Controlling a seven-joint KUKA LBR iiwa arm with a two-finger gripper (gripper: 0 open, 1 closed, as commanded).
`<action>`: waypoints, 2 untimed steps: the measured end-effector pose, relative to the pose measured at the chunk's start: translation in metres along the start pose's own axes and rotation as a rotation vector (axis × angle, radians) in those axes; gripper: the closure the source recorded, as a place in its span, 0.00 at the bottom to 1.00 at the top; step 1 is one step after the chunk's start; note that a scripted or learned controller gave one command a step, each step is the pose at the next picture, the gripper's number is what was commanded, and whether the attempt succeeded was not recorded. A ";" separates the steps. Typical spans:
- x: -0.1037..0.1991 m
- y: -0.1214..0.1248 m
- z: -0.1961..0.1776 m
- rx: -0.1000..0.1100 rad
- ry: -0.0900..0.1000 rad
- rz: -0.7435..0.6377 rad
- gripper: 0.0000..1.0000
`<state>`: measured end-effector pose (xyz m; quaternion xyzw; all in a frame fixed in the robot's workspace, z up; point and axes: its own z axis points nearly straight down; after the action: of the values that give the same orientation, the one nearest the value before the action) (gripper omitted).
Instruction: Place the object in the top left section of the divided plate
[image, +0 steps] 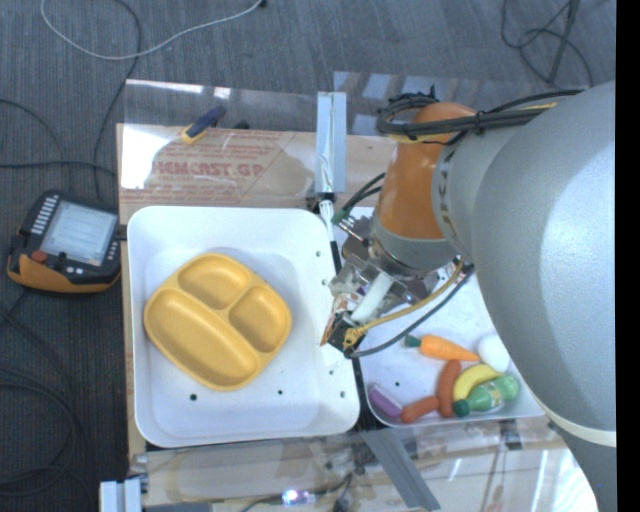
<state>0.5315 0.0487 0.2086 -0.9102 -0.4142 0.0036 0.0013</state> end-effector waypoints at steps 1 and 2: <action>0.083 -0.024 -0.034 -0.004 -0.001 -0.010 1.00; 0.082 -0.024 -0.042 -0.004 -0.009 -0.011 1.00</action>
<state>0.5676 0.1259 0.2499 -0.9078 -0.4194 0.0066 -0.0023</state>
